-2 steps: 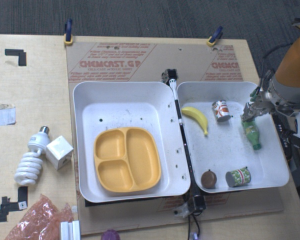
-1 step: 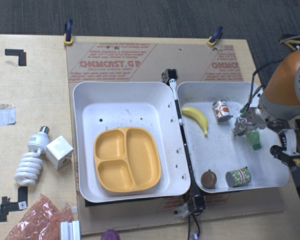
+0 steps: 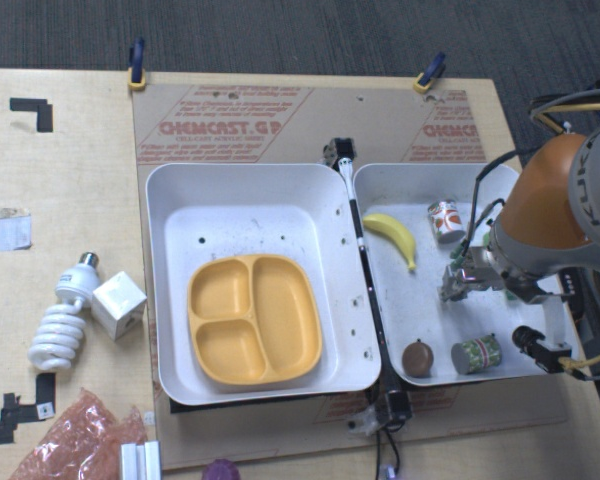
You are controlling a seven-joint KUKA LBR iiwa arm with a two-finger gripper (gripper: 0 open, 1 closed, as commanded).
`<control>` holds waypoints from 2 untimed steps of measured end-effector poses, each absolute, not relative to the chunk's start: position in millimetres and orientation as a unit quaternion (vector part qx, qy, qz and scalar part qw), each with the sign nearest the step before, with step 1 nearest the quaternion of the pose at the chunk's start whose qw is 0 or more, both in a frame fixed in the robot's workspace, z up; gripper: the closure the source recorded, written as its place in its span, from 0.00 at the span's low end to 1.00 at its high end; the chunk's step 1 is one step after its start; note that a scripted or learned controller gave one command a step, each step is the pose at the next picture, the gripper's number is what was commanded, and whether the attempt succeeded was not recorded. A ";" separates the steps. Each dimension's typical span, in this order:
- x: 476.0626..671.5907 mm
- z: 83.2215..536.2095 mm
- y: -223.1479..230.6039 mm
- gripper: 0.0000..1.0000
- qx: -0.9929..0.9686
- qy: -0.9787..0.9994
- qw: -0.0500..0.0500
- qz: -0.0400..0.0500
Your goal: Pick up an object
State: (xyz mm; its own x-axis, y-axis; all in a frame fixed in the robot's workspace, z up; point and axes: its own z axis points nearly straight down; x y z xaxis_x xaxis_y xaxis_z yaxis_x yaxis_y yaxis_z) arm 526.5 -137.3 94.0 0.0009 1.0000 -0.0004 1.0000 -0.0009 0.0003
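Banana [image 3: 392, 234] lies near right bin's [image 3: 400, 180] far-left corner, long axis diagonal, stem end toward the near edge. Gripper [image 3: 458, 286] hangs mid-bin; open or closed, cannot tell.

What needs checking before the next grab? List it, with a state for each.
1. Gripper over the right white bin: ok.
2. Object between its fingers: not ok, none seen.
3. Yellow banana apart from the bin wall: ok.
4. Brown round fruit and green can apart from each other: ok.
5. Red-and-white can not covered by the arm: ok.
6. Finger opening: cannot tell.
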 end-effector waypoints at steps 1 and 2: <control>578.6 92.9 -158.4 0.00 0.707 0.708 0.001 0.000; 520.2 92.3 -112.2 0.00 0.708 0.707 0.000 0.000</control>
State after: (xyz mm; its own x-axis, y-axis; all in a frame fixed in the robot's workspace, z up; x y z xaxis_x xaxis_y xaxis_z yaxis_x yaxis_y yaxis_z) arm 520.2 -112.2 92.3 0.0015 1.0000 -0.0002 1.0000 -0.0015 -0.0002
